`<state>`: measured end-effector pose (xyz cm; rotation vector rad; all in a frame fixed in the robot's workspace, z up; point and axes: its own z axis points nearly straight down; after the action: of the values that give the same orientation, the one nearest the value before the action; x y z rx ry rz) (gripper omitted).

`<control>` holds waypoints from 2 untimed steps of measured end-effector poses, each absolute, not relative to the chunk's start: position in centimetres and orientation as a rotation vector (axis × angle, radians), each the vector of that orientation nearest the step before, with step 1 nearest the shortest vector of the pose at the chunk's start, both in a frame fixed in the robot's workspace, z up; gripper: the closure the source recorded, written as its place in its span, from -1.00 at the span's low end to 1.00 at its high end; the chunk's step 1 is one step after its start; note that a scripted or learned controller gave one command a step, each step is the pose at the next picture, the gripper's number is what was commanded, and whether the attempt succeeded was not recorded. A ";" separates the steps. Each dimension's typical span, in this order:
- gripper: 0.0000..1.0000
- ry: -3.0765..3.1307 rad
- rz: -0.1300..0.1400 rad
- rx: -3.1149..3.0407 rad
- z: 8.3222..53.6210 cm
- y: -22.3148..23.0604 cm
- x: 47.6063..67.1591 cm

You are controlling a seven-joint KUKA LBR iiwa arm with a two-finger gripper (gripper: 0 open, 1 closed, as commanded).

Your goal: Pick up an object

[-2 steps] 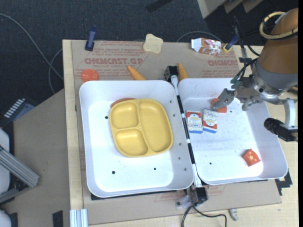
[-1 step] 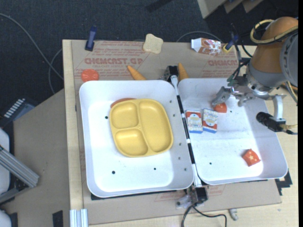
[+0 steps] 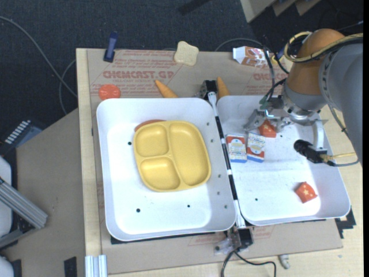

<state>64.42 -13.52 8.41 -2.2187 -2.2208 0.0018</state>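
Observation:
My gripper [image 3: 265, 120] reaches into the far left part of the right bin [image 3: 288, 212]. Directly under it lies a small red-orange object [image 3: 267, 130], partly covered by the gripper. I cannot tell whether the two touch. Two small white cartons with red and blue print [image 3: 236, 148] [image 3: 255, 147] stand side by side just in front of the gripper, near the bin's left wall. An orange block [image 3: 305, 191] rests near the right bin's front right corner, well apart from the gripper.
The left bin [image 3: 115, 206] holds a yellow divided plate [image 3: 171, 154] with something red under its far edge. Behind the bins lie a bread slice [image 3: 186, 52], a blue item [image 3: 110, 46], an orange disc [image 3: 109, 91], two carrot pieces [image 3: 165, 89] [image 3: 222, 87] and a small carton [image 3: 249, 55].

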 end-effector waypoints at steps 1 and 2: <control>1.00 -2.223 -0.001 -2.221 9.5 -13.5 64.5; 1.00 -2.224 -0.003 -2.220 18.6 -7.2 60.5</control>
<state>60.50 -7.21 18.59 -2.2199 -2.2245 -0.0034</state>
